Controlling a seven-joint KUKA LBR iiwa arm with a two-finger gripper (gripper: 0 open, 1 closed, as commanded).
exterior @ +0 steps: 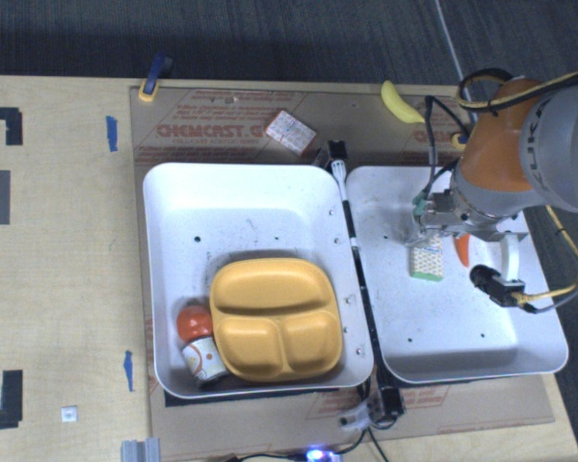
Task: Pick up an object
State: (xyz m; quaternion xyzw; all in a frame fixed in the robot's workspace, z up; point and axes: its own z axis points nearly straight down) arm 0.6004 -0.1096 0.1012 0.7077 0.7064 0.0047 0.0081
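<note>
1. On the bench (58, 258), you had two shallow white bins side by side: the left bin (173, 200) and the right bin (520, 345), their inner rims nearly touching.
2. From your view's right, the grey arm (559, 152) with its orange band (496, 147) reached over the right bin's upper half.
3. Filling much of the left bin's lower part, a yellow divided tray (275, 316) lay upside up, three compartments showing.
4. Below the wrist, the gripper (432, 224) pointed down into the right bin; you could not tell how far its pincer stood open, nor whether it had hold of anything.
5. Just under the gripper, a small white-and-green patterned packet (427, 260) sat at the bin floor, touching or nearly touching the pincer.
6. Beside the tray's lower left corner, an orange-and-white ball-like toy (198, 340) rested against the bin wall.
7. Right of the packet, a small orange piece (461, 249) lay close by.
</note>
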